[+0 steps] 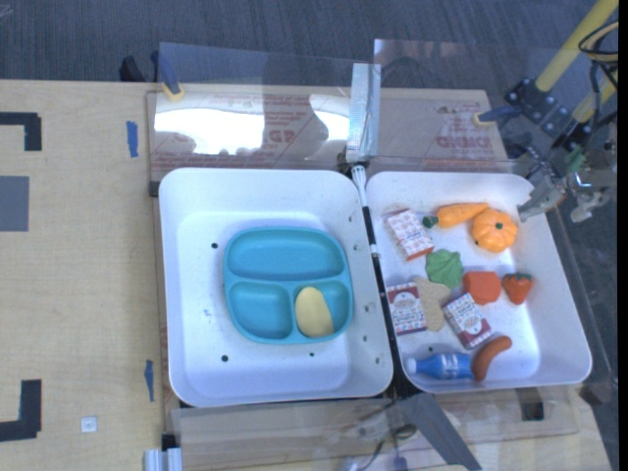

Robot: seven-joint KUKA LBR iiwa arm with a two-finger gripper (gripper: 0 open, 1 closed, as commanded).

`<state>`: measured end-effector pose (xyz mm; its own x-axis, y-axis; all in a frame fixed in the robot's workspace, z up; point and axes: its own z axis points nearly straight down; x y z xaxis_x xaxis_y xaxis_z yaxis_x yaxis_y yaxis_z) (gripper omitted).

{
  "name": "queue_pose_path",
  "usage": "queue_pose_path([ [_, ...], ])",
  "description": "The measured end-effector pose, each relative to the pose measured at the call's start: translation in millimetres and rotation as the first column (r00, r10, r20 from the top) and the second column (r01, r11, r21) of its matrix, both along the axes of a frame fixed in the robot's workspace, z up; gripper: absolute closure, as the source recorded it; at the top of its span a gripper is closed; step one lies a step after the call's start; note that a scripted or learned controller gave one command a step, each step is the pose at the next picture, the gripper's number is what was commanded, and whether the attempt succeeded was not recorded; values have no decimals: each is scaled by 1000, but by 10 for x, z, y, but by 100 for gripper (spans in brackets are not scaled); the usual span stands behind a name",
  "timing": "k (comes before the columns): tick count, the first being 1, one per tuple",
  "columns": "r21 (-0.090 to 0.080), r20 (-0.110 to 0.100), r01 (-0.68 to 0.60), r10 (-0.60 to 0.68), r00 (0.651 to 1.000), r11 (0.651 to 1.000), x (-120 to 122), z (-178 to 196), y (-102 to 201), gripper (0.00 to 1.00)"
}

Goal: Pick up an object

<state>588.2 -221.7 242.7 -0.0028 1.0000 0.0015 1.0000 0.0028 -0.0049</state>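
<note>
The right bin (561, 292) holds several toy foods: an orange carrot (459, 214), a small pumpkin (494, 231), a green leaf (444, 266), a red block (482, 287), a strawberry (518, 286), three red-and-white cartons (407, 234), a tan cookie (430, 302), a sausage (490, 355) and a blue bottle (444, 365). My gripper (548, 198) hangs over the bin's far right corner, just right of the pumpkin, with nothing visibly held.
The left bin (186, 263) carries a blue divided plate (285, 258) with a yellow potato (314, 312) in its lower right compartment. A clear panel with a metal post (361, 116) stands behind the bins. Cables (599, 37) hang by the arm.
</note>
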Motion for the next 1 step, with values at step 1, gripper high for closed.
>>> queue_pose_path([
  [1,2,-2,53,-53,999,999,2,-175,466,0],
])
